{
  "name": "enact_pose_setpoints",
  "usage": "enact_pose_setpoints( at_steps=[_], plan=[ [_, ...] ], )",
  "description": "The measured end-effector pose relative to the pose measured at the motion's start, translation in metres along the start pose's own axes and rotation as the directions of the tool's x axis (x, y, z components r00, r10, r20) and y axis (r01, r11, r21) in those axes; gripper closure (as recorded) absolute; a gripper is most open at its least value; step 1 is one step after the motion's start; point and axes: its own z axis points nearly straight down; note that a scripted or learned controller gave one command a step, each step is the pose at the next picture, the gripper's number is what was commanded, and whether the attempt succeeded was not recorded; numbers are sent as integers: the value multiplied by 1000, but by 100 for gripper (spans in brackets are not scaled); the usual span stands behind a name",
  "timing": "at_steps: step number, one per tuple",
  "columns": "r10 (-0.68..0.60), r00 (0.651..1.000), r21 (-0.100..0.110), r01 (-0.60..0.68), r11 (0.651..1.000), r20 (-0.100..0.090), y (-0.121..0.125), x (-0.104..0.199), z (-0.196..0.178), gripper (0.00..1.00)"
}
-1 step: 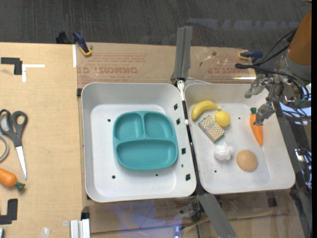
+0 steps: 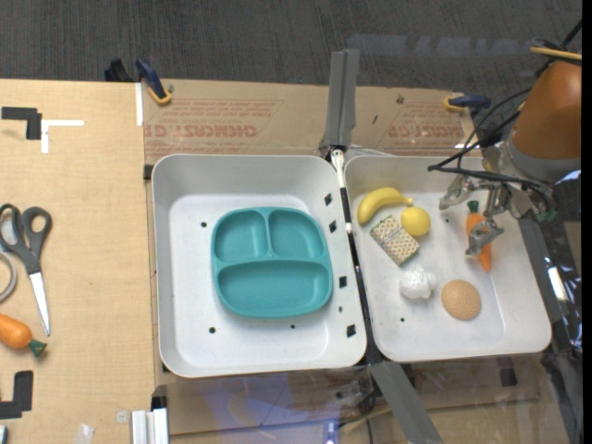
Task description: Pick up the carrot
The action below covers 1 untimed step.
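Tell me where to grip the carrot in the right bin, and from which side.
Grip the carrot across its thicker upper body, coming straight down from above. It lies flat, narrow tip toward the camera, near the bin's right wall; the gripper hovers right there.

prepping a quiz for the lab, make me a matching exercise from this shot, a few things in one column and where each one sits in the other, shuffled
Things:
1. teal plate
2. banana
3. scissors
4. carrot

Places:
A. on the wooden bench, left of both bins
B. at the gripper, right bin
C. in the left bin
D. upper left part of the right bin

Pairs: 1-C, 2-D, 3-A, 4-B
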Motion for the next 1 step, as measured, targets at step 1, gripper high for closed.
enact_pose_setpoints(
  at_steps=[1],
  plan=[
    [-4, 1000, 3, 4, 1000, 7, 1, -3, -12, 100]
  ],
)
